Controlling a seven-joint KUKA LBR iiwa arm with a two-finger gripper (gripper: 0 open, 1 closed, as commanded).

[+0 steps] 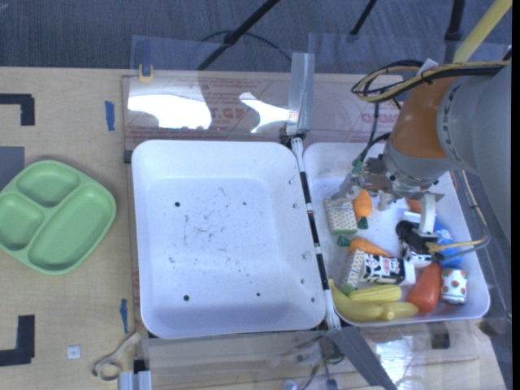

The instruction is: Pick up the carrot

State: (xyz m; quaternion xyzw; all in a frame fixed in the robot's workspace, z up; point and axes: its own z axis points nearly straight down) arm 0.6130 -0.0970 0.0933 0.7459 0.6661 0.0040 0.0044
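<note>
Beside the left bin (219, 234), whose white floor is marked with faint scuffs and a few dark specks, the right bin (475, 258) is seen crowded with toys. The gripper (375, 187) is lowered over the right bin's far half; whether it is clenched or released cannot be told. An orange carrot (363, 205) is seen just below the gripper, apparently touching it, next to a pale checked block (341, 215). Nearer the right bin's front wall a banana (370, 303) and a red pepper (426, 287) are laid. Left of the left bin, a green divided plate (55, 216) is set on the wooden bench (49, 315). Dark carpet (81, 15) is spread beyond the bins.
</note>
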